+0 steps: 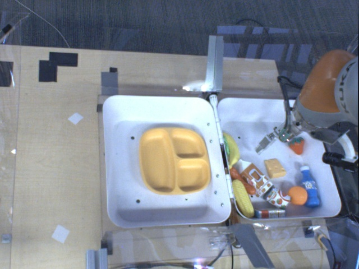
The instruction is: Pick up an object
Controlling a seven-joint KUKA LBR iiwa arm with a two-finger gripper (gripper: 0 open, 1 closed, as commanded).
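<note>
The arm [331, 88] comes in from the right, and its grey body with the orange band covers the far right corner of the right bin [247, 114]. Part of a small orange-red toy [297, 145] is tucked under the wrist, so its shape is hard to make out. Along the bin's left wall, a banana [231, 148] and an ear of corn [242, 196] are partly hidden by the rim and by each other. A small printed box [255, 177] and a patterned tube [271, 194] are too small to read.

The gripper [273, 140] hangs low over the bare white floor of the right bin, its metal fingers [265, 144] pointing left and toward the near side. They look spread apart, with only bin floor between them; they hold nothing. The orange-red toy lies just beside the gripper's base, on its right.

Nearer, a flat tan square block [274, 167] lies apart from the fingers. A smooth orange ball [298, 195] sits touching a blue bottle [309, 186] with a white cap. A red marker-like stick [270, 213] lies along the near wall.

The left bin [120, 150] is shallow, white moulded plastic with rounded corners. It holds a glossy yellow tray [174, 159] with three compartments.
</note>
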